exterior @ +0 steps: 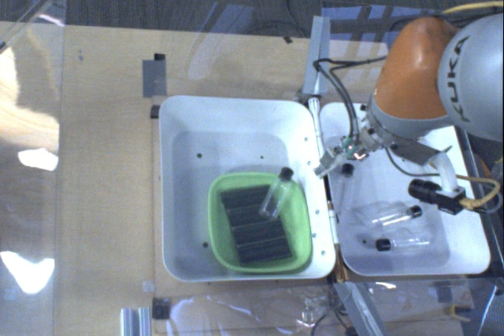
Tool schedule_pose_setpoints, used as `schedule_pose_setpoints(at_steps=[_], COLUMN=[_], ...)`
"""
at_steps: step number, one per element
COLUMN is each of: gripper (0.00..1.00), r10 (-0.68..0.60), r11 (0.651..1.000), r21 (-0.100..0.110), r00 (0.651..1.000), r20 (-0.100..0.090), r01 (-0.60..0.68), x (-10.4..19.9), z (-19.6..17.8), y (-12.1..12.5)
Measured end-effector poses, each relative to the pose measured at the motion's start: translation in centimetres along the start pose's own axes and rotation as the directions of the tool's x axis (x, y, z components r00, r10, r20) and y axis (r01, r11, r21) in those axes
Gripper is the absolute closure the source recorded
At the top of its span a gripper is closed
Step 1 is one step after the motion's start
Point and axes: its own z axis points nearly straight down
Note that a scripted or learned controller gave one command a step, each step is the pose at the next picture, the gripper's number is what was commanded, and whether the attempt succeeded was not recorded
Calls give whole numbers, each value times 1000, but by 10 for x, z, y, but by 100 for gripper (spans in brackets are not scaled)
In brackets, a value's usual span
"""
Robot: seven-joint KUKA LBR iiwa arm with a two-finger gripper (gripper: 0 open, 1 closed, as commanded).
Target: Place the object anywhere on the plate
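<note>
1. Gripper (337, 161) at centre right of the frame, low over the seam between the two white bins; whether it is parted or closed cannot be told from this angle, and nothing shows between its tips.
2. Clear vial with a black cap (276, 193) lies tilted on the green plate (220, 236), cap toward the upper right, its body over the plate's upper right part and apart from the gripper.
3. Dark ribbed insert (253, 228) covers the middle of the plate, running on a slant from upper left to lower right; the vial's lower end rests on its top edge.
4. Left bin (185, 169) holds the plate in its lower right half.
5. Right bin (465, 256) holds two more clear vials with black caps, one (392, 213) above the other (402, 243), both lying flat in its lower half.
6. Grey arm with its orange band (417, 67) fills the upper right, cables trailing across the right bin.
7. Wooden bench (94, 193) spreads to the left of the bins.
</note>
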Motion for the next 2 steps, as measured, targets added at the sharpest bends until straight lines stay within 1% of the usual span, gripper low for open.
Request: schedule_pose_setpoints(at_steps=[1,2], gripper=[100,100], r10=[-2,-174], r11=[1000,985], r21=[-8,-4], r00=[1000,985], r20=[3,4], r01=[2,174], x=[0,-35], z=[-12,-140], y=[3,0])
